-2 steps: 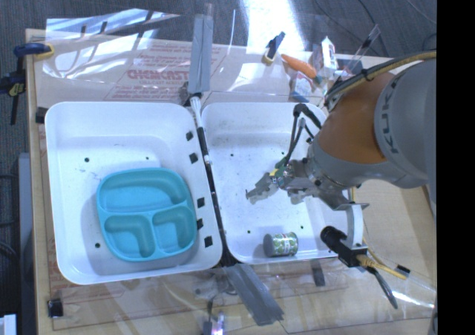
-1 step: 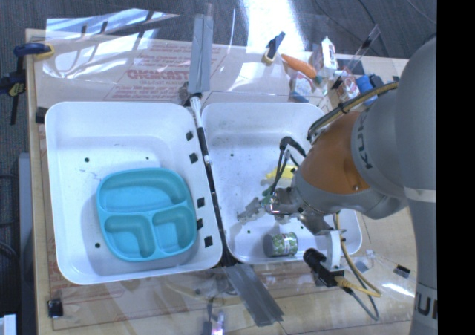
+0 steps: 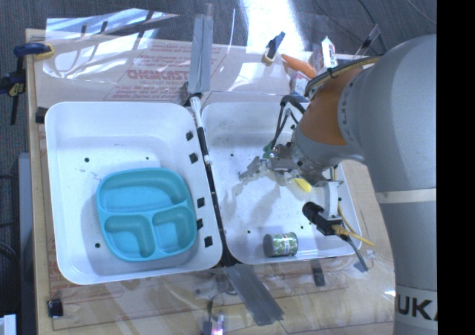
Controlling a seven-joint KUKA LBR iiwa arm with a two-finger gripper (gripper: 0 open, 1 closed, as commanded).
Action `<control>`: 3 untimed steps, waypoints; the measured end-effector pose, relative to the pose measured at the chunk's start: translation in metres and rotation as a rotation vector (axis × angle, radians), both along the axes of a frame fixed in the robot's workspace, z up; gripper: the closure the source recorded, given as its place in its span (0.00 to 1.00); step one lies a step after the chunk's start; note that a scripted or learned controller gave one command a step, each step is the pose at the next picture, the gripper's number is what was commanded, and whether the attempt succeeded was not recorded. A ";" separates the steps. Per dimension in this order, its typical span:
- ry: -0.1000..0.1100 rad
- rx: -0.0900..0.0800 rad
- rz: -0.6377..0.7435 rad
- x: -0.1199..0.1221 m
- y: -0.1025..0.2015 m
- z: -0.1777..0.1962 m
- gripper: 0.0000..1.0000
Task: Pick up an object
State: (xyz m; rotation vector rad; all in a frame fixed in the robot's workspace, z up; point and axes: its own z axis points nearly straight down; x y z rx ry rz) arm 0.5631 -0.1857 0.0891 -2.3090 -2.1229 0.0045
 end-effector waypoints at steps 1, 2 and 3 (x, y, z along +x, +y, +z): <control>0.001 0.001 0.058 -0.086 0.024 0.000 0.00; 0.006 0.002 0.060 -0.086 0.023 0.007 1.00; 0.005 0.002 0.060 -0.086 0.023 0.007 0.00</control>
